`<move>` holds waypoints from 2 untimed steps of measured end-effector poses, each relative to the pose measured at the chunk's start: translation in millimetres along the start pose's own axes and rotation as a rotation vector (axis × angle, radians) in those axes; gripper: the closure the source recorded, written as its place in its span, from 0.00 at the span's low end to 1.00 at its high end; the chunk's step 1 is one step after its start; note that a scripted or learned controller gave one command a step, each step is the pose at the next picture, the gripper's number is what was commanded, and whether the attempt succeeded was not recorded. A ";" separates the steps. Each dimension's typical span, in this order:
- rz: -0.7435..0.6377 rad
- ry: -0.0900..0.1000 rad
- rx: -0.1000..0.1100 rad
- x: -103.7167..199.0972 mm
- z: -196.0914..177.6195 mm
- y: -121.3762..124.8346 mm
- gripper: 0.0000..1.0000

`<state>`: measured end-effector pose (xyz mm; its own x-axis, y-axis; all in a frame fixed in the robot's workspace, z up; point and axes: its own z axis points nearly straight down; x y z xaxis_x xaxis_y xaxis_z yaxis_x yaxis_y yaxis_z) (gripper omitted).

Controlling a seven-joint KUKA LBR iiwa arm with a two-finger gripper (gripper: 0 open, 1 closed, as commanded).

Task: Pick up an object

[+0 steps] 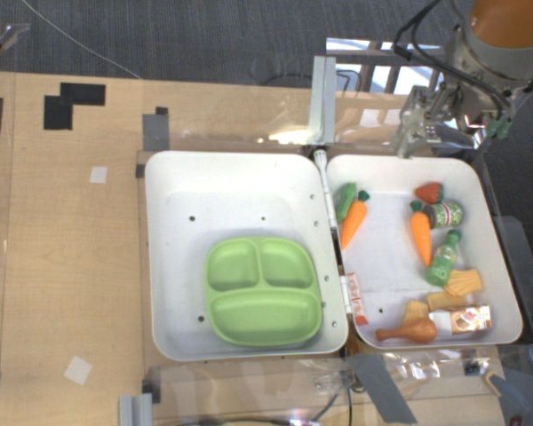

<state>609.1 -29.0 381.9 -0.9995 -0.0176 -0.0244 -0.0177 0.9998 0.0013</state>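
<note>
My gripper (419, 130) hangs above the far rim of the right bin (382, 264), near its back edge, with nothing seen in it. The bin holds toy food. An orange carrot (354, 220) lies by a green vegetable (344, 199) at the left wall. On the right side are a red strawberry (429, 192), a green-labelled can (445, 214), a second carrot (421, 238) and a green bottle (442, 263). Nearer the front lie a yellow wafer piece (463, 282), a small carton (470, 319) and a brown drumstick (408, 331).
The left bin (186, 202) holds a green divided plate (263, 291) toward its front. A metal post (322, 105) stands at the back where the two bins meet. Cables and the arm's orange band (508, 7) sit at the top right.
</note>
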 end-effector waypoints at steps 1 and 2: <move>0.082 0.013 0.001 -61.1 -11.3 -5.3 1.00; -0.152 0.017 0.001 -44.8 63.7 -72.3 1.00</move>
<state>656.8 -100.4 319.2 -0.9856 -0.1686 -0.0075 -0.1686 0.9857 -0.0021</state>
